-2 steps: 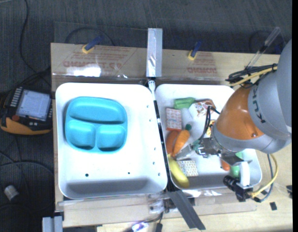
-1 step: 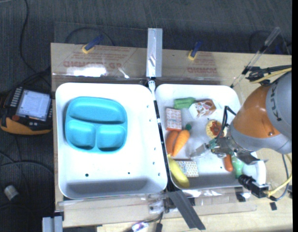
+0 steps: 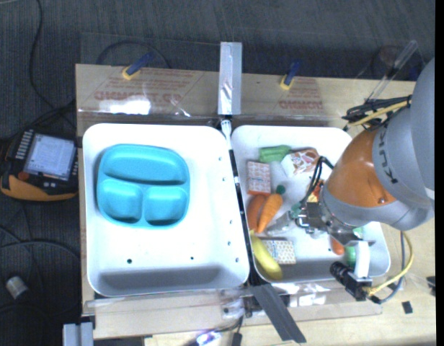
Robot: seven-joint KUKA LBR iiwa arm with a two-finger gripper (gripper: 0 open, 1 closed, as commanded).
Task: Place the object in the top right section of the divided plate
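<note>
The blue divided plate [image 3: 143,184] lies in the left bin [image 3: 164,269], with one long section at the top and two smaller ones below. My gripper [image 3: 307,216] is lowered into the right bin [image 3: 380,254], among a pile of toy foods. Just left of it lie an orange carrot [image 3: 264,210] and a patterned packet [image 3: 258,177]. A yellow banana [image 3: 266,259] and a small checked packet [image 3: 283,250] lie below and to its left. The arm's orange band [image 3: 355,180] and grey body hide the bin's right part.
A green item [image 3: 274,152] and a white pouch with red print [image 3: 300,162] lie at the top of the right bin. A small red piece [image 3: 338,247] shows under the wrist. The ridge between the bins [image 3: 238,200] runs between the gripper and the plate.
</note>
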